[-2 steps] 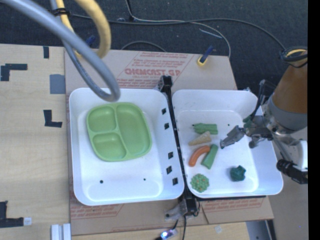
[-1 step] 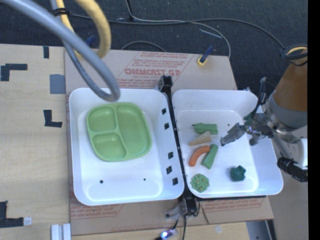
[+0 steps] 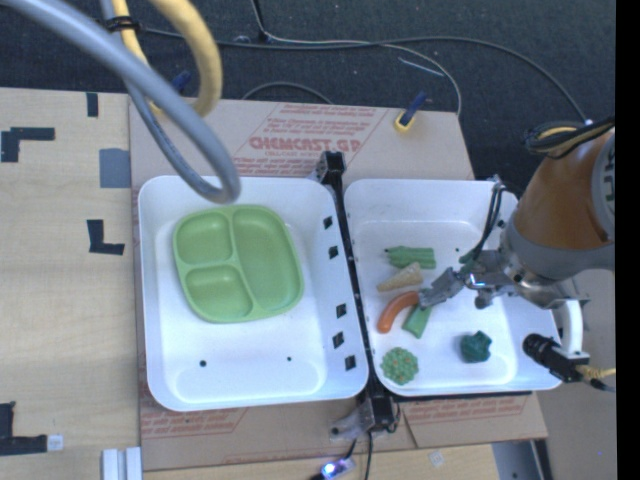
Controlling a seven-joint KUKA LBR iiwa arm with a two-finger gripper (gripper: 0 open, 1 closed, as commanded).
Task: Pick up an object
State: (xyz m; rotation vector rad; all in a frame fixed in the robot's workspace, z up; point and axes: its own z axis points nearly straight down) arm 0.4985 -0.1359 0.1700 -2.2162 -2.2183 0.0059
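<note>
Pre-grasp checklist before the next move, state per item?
1. Targets in the right bin: ok. Green stick, tan piece, orange piece, round green piece and dark green piece all lie there.
2. Gripper over the right bin: ok, its tip is beside the tan and orange pieces.
3. Object between the fingers: cannot tell.
4. Target isolated: not ok, the tan, orange and a small green piece crowd together at the tip.
5. Left bin holds just the green divided plate, away from the gripper: ok.

Tray (image 3: 238, 264) in left bin (image 3: 160, 368) (toys (image 3: 400, 365) in right bin (image 3: 420, 203))
</note>
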